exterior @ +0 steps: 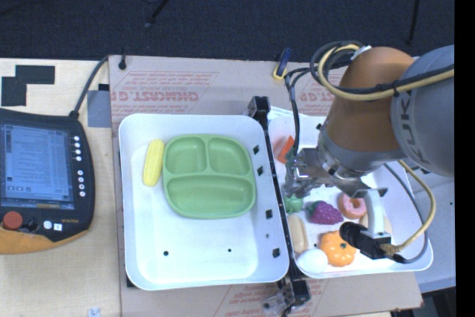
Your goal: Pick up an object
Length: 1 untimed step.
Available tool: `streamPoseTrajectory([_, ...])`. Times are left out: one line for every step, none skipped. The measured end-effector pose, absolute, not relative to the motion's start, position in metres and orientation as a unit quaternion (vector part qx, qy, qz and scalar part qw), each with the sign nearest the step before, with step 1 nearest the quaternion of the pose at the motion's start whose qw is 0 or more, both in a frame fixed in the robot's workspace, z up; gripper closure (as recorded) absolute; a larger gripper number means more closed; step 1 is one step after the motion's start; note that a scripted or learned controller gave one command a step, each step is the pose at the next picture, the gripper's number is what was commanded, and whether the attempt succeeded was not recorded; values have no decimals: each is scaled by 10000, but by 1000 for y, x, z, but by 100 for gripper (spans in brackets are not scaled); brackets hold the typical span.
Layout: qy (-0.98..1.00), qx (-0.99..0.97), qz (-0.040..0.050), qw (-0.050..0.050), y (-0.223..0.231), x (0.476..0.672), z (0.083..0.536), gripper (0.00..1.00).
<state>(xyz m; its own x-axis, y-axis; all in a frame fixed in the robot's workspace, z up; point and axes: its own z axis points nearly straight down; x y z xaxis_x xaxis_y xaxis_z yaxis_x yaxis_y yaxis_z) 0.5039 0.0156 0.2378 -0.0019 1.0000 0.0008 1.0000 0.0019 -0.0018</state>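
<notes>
So my arm is hanging over the right bin, wrist parked above the pile of toy food. Honestly can't tell if my fingers are apart or together, the wrist hides them. Closest pick looks like the purple grapes at about 5 o'clock from them, with the donut just beside. Best bet: drop straight down, centre on one piece, avoid pinching two neighbours.
</notes>
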Motion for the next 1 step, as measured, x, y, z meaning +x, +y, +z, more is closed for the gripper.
streamPoseTrajectory([-7078,-7065,13,15,15,512,234,100])
